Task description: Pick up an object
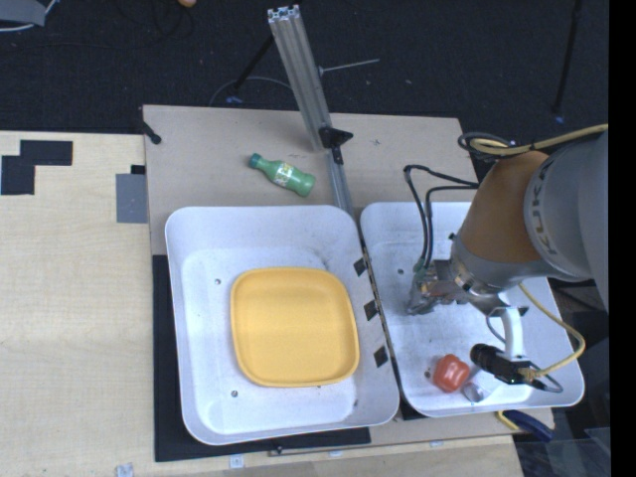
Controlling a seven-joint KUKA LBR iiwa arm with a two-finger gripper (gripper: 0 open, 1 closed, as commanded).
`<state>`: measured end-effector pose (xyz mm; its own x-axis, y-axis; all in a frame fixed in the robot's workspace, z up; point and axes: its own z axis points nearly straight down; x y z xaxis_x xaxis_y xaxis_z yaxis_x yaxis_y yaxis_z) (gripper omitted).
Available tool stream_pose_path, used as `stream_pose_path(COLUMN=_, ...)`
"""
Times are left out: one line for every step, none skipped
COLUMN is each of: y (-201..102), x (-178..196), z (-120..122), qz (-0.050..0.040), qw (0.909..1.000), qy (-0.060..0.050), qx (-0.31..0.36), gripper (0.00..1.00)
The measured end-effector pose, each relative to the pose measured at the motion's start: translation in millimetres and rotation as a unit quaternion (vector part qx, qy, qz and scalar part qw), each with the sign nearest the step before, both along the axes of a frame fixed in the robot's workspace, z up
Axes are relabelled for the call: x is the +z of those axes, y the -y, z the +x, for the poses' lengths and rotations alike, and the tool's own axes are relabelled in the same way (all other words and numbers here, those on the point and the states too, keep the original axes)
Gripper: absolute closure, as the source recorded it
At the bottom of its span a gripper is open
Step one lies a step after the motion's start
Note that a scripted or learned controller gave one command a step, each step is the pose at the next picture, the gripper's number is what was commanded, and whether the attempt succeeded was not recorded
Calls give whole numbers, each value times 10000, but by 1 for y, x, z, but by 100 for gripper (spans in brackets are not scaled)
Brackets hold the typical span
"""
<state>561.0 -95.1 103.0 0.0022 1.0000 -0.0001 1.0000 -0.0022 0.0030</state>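
Here, a red object (449,372) sits binned (pale bench (397,157), dark floor (447,28)).

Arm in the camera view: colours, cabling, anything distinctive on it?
The arm is a thick, rounded grey cylinder with a wide orange band above the wrist. Thin black cables loop out near the wrist. The pincer is small, metallic, too blurred for detail.

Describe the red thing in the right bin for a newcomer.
Start at the right-hand white bin, the one the arm reaches into. Near its front edge, below the gripper, lies a small red object. It's the only red thing; the left bin holds a yellow plate.
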Motion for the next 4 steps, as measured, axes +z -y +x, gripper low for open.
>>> stream_pose_path(y=1, x=45, z=-7, qz=-1, qw=10000, qy=1, qx=4, gripper=100)
stream_pose_path(y=0, x=87, z=-7, qz=-1, qw=10000, qy=-1, qx=8, gripper=100)
stream_pose_path(y=0, x=139, z=-6, qz=-2, qw=10000, qy=7, qx=8, gripper=100)
stream_pose_path(y=-58, x=144, z=-17, qz=6, qw=10000, qy=-13, qx=31, gripper=100)
